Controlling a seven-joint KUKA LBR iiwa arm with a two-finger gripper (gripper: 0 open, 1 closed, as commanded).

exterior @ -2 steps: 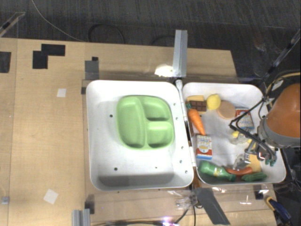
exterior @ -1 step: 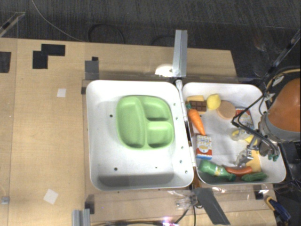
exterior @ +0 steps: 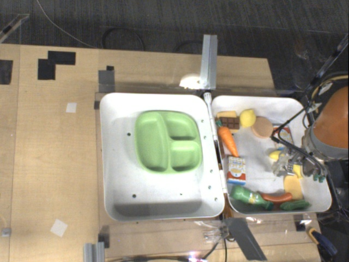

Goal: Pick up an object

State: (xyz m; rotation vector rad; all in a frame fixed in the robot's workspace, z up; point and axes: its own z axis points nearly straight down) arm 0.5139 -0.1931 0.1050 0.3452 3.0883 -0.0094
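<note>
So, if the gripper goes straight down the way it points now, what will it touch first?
Most likely the yellow toy under the gripper in the right bin. A smaller yellow piece lies beside it. Depth is hard to judge from above.

Open floor mid right bin [exterior: 256, 98], toys crowding its left wall and near edge.
</note>
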